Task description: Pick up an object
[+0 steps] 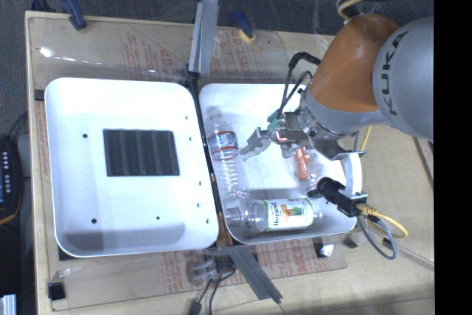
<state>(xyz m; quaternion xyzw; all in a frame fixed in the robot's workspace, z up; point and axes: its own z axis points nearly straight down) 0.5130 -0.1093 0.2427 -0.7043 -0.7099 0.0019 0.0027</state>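
Note:
The right bin (221, 96) holds a clear water bottle (226, 157) with a red and white label, lying along its left wall. A second clear bottle (276, 215) with a green and orange label lies along the front wall. A small orange-red object (302, 163) lies at the right, partly under the arm. My gripper (255, 144) hangs over the middle of this bin, pointing left, its tip just right of the water bottle's label. I see nothing held in it. The grey and orange wrist (346, 81) covers the bin's right part.
The left bin (74, 107) is white with a dark slatted rectangle (140, 153) in its floor. A grey bar (203, 33) rises from the gap between the bins at the back. Blue clamps (74, 11) sit on the bench's far edge. Yellow cables (383, 225) trail at the right.

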